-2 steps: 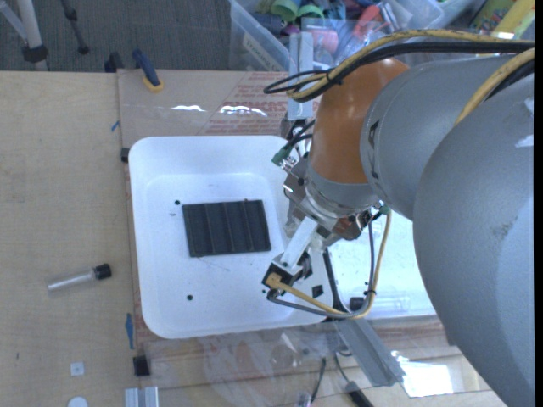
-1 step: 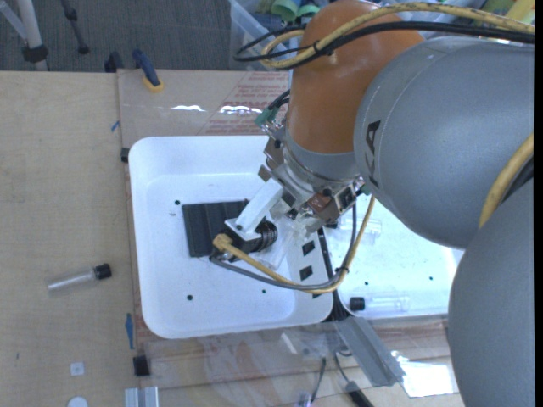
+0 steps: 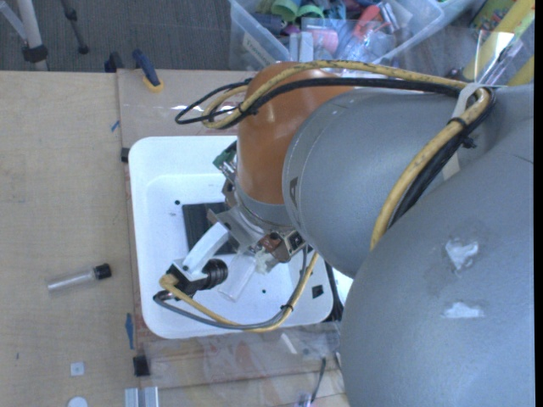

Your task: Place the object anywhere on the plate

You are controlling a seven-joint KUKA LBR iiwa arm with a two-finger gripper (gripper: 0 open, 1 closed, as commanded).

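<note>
Grey arm covered the bin

Grey arm (image 3: 407,227) filled the right of the frame, over the white bin (image 3: 144,227) at centre left. Its claw (image 3: 242,274) hung low-centre; whether clenched, I cannot tell. Object and plate: hidden, direction unknowable.

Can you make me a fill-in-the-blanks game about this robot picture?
1. The band above the robot's wrist is colored ____.
2. The gripper hangs over a shallow bin that is colored ____.
3. The small tube with a black cap lies on the wooden bench, to the ____ of the bin in the camera view.
4. The clear tub at the top is full of colorful ____.

Missing words: orange; white; left; toys
</note>
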